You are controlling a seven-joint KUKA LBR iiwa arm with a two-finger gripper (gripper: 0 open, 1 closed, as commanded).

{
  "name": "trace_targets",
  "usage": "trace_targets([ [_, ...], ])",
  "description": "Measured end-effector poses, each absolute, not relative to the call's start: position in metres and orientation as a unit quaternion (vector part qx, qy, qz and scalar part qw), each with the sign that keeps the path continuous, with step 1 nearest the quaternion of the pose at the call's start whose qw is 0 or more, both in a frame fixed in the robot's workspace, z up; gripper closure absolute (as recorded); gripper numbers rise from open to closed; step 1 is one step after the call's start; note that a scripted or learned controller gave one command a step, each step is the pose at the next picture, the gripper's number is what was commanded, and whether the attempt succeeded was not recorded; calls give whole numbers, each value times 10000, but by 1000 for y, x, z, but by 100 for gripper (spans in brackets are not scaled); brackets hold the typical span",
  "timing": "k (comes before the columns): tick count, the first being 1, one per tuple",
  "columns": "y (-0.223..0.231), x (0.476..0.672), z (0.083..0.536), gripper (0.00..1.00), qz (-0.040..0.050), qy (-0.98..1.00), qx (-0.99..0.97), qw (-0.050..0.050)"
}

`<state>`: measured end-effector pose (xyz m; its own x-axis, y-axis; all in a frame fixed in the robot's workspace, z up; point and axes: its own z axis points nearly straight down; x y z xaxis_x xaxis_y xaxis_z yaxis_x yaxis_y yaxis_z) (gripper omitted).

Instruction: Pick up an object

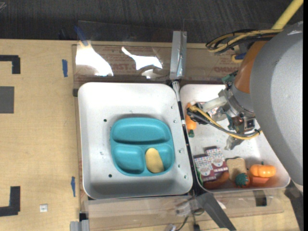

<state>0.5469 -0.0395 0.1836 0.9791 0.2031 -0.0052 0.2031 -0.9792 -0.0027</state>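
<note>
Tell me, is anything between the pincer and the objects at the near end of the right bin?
Nothing visible stands between them. The pincer hangs over the right bin; bare floor separates it from the small carton, bread slice and orange toy.

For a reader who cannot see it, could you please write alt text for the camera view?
A grey KUKA arm with an orange band reaches from the right over the right white bin, which holds toy food and a small printed packet along its near edge. The left white bin holds a teal divided tray with a yellow potato-like piece in one compartment.
</note>
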Motion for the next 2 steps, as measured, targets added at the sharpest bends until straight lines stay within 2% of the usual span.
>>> trace_targets([
  [1, -21, 642, 184, 0, 6, -1015, -9948, 7],
  [2, -36, 658, 184, 0, 0, -1011, -9949, 5],
])
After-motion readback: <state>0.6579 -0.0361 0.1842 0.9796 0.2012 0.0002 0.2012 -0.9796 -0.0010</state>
